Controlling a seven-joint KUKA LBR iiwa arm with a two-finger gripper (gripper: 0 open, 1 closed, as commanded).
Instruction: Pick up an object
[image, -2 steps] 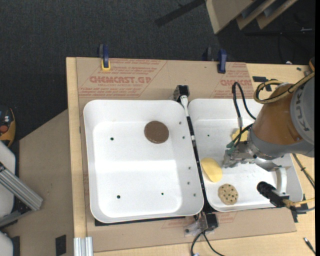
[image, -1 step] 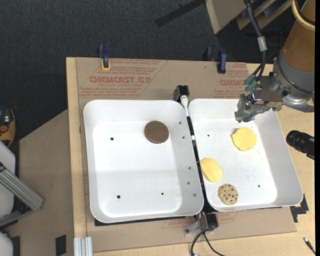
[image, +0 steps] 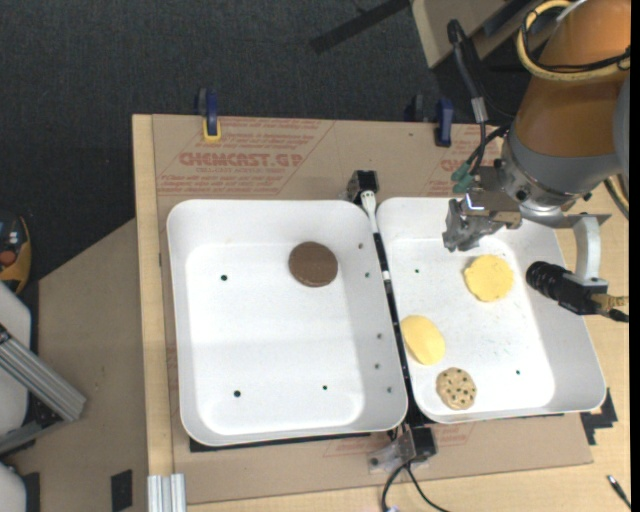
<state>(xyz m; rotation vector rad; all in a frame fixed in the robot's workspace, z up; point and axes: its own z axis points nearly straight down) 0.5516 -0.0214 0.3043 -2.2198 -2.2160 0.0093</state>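
Note:
My gripper (image: 464, 234) hangs over the back part of the right bin (image: 560, 395), just left of and above a round yellow piece (image: 489, 278). Nothing shows between its tips. A second, oval yellow piece (image: 423, 339) lies near the bin's left wall, and a chocolate-chip cookie (image: 456, 387) lies in front of it. In the left bin (image: 200, 300) a brown round disc (image: 314, 264) rests toward the back.
A black part (image: 560, 285) of the arm's fittings reaches over the right bin's right side. Both bins sit on a cardboard sheet (image: 250, 155) held by clamps (image: 210, 115) at the back. A metal rail (image: 40, 380) lies at the far left.

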